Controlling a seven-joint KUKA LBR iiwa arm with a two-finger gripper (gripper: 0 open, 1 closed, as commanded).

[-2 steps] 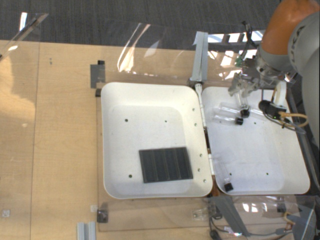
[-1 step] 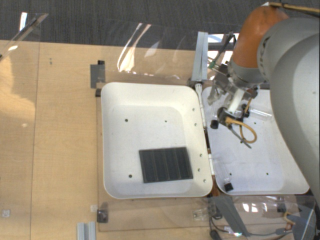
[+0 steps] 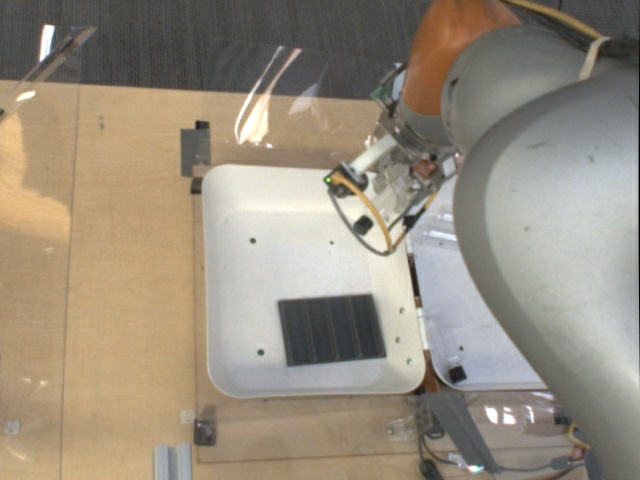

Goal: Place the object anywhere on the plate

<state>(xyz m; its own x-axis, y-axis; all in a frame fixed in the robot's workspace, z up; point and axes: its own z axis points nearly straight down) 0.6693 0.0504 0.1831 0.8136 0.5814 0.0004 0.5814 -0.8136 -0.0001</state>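
Note:
A dark ribbed rectangular plate (image 3: 331, 330) lies flat in the front part of the left white bin (image 3: 230, 268). My gripper (image 3: 393, 184) hangs over the far right corner of that bin, close to the divide between the two bins, well behind the plate. Its wrist, with yellow cable loops, blocks the tip from above. A small dark item (image 3: 456, 374) sits at the front left corner of the right bin (image 3: 470, 318); what it is I cannot tell. The grey arm covers most of the right bin.
The arm's large grey link and orange band (image 3: 450, 38) take up the upper right. Metal brackets (image 3: 197, 150) stand at the left bin's far left corner, and clamps with cables (image 3: 455, 438) lie along the front edge. Wooden bench top stretches to the left.

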